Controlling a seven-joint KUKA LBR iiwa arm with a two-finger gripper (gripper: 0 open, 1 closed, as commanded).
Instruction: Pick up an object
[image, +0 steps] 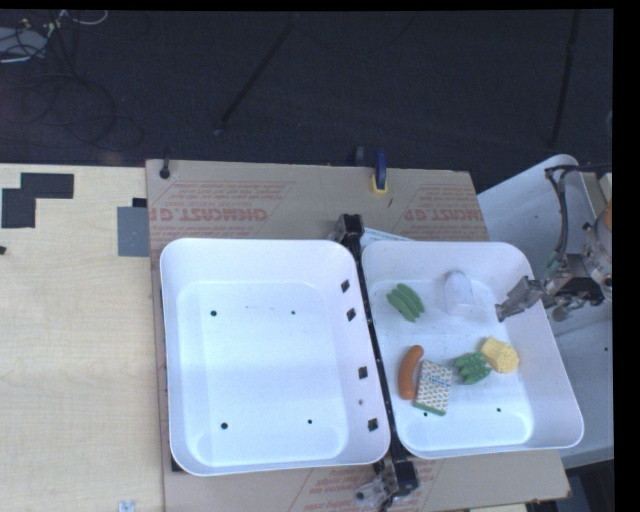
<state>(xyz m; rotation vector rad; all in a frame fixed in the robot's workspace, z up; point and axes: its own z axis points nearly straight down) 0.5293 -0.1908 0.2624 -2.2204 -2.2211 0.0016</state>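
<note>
The right white bin (545, 420) holds several small items. A green pea pod (405, 300) lies at its upper left, with a clear plastic cup (460, 292) to the right of it. Lower down are an orange sausage (410, 370), a patterned square pad (434, 386), a green broccoli piece (471, 368) and a yellow corn piece (500, 354). My gripper (540, 300) hangs over the bin's right rim, above and to the right of the corn. It is open, with nothing between its fingers.
The left white bin (180, 300) sits beside the right one, with a black clip strip (362, 340) between them. Both rest on a cardboard sheet (250, 205) on a pale wooden bench (70, 350). Cables (565, 215) run along the arm at right.
</note>
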